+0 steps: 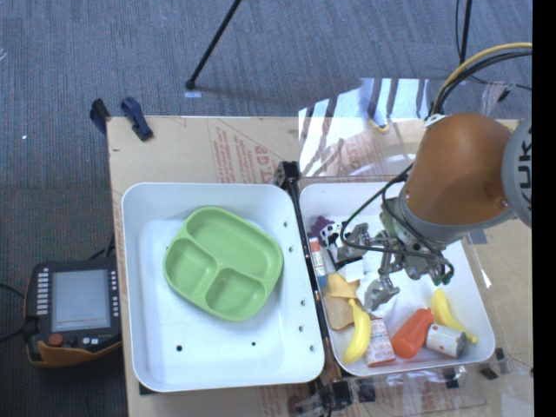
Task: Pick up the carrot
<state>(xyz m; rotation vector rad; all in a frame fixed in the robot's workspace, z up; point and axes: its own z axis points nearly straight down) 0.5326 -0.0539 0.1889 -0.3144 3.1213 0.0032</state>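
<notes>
Over the right bin (483, 295), toward the right edge of the bench (217, 146), the arm (456, 176) hangs wrist-down with its gripper (380, 292) above the clutter. Whether the jaws are parted or closed cannot be told: cables and linkage cover them from this angle, and nothing can be seen held between them.

The carrot (411, 334) lies near the front edge of the right bin, an orange-red tapered body tilted with its upper end pointing to the bin's back right. It sits between a small carton (379, 340) on its left and a white cylinder (445, 340) on its right, close to or touching both. A banana (356, 338) lies just left of the carton, and a second banana (446, 307) lies just behind the cylinder. The gripper is behind and to the left of the carrot, not above it. As a judgement, the pick is not yet begun, and the tight neighbours leave little room for the jaws along the carrot's sides.

The left bin (148, 337) carries a green divided plate (224, 262), resting at a slant toward the bin's back half, well apart from the task items.

The bench top is brown board with red printing. A blue clamp (135, 117) grips its back left corner. A teach pendant (74, 307) rests beside the bench's left edge, on grey carpet (87, 42). A black stand leg (219, 35) crosses the carpet behind the bench.
</notes>
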